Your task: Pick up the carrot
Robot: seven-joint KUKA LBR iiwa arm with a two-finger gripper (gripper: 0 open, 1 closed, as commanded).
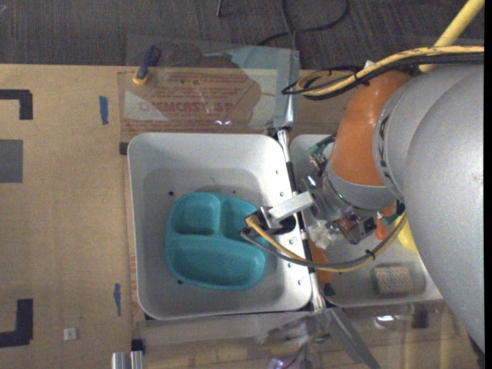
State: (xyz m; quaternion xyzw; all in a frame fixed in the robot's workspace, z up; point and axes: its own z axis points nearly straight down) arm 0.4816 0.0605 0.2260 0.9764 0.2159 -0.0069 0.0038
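Though taken here for the carrot point(323, 272), shows merely as an orange sliver low in the right bin point(430, 294), tight against the wall next to the left bin point(154, 152) and just below the gripper point(342, 229). Could easily slip or roll out of a pinch there, with little room for a jaw between vegetable and wall; could also be missed outright on an off-centre approach. Risks snagging the yellow hose point(280, 250) looped across the divider, or nudging the speckled roll point(393, 280) lying near on the right. Cannot tell whether jaws spread or pressed together, buried as they are under wrist and cabling. Cannot tell either whether touching the carrot or hanging above it. Hides most of the right bin beneath the grey arm, and leaves a second orange patch beside the gripper unidentified. Keeps well apart from the teal divided plate point(214, 241) in the left bin.
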